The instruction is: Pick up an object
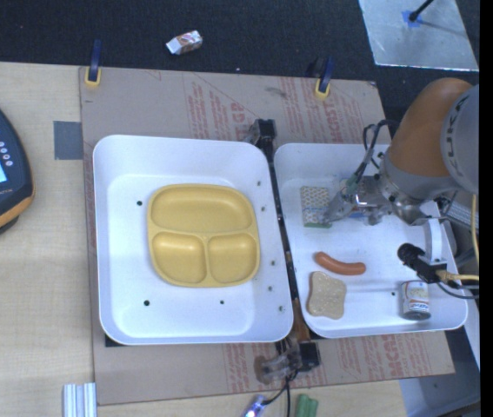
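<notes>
Jaws: down in the right-hand bin (376,315), open or closed I cannot tell | green sponge (316,205) just beside them, toward the other bin | sausage (340,264), bread (326,294), can (416,301) a little farther away.

Sausage (340,264), toast (326,294) (flat) and can (416,301) occupy right bin (376,320).

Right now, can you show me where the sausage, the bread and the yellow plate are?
sausage (340,264): camera view, the middle of its length.
bread slice (326,295): camera view, the centre of its top face.
yellow plate (203,207): camera view, the bare floor of its big compartment.
</notes>
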